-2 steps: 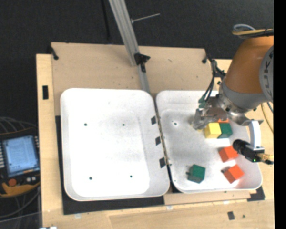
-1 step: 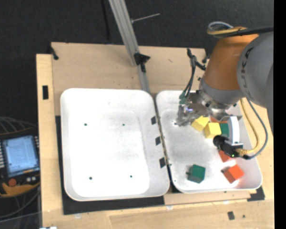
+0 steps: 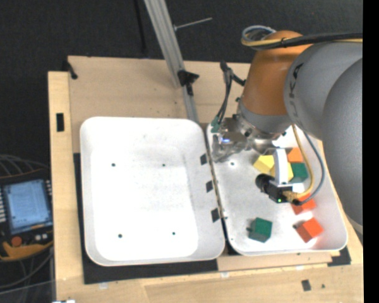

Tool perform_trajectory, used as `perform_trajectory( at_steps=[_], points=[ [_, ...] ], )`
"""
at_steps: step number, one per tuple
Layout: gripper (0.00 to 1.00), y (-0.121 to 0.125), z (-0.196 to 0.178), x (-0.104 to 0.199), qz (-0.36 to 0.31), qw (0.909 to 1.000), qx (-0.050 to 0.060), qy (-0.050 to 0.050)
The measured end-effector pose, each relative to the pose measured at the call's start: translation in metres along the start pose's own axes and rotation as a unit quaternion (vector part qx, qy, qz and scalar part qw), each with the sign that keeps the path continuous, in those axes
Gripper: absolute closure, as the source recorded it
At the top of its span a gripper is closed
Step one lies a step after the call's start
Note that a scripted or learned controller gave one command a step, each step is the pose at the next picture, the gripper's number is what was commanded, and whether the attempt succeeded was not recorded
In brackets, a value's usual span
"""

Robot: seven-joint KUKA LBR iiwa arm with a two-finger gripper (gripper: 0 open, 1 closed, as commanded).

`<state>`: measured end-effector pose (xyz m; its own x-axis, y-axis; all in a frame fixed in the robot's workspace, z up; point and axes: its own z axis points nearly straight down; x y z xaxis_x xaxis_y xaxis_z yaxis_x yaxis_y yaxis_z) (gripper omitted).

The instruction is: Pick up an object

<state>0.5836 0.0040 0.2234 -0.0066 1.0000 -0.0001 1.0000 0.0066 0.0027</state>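
Though I cannot tell its grip, the tool (image 3: pixel 224 141) hangs by the left wall of the right bin (image 3: pixel 240 194), the green block (image 3: pixel 260 229) well apart.

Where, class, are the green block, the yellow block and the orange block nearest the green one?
green block (image 3: pixel 260 230), camera view, middle of its top face.
yellow block (image 3: pixel 264 165), camera view, the visible part of its top face.
orange block (image 3: pixel 308 230), camera view, middle of its top face.

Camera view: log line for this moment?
gripper: over right bin, left rim | green block: loose, front | orange block: loose, front-right | yellow block: by wrist
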Motion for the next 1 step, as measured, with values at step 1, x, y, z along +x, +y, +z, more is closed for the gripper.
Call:
perform_trajectory(
  at_steps=[1],
  points=[
    [1.00,0.0179,-0.0158,0.0510,-0.001,1.0000,0.000,0.001]
  ],
)
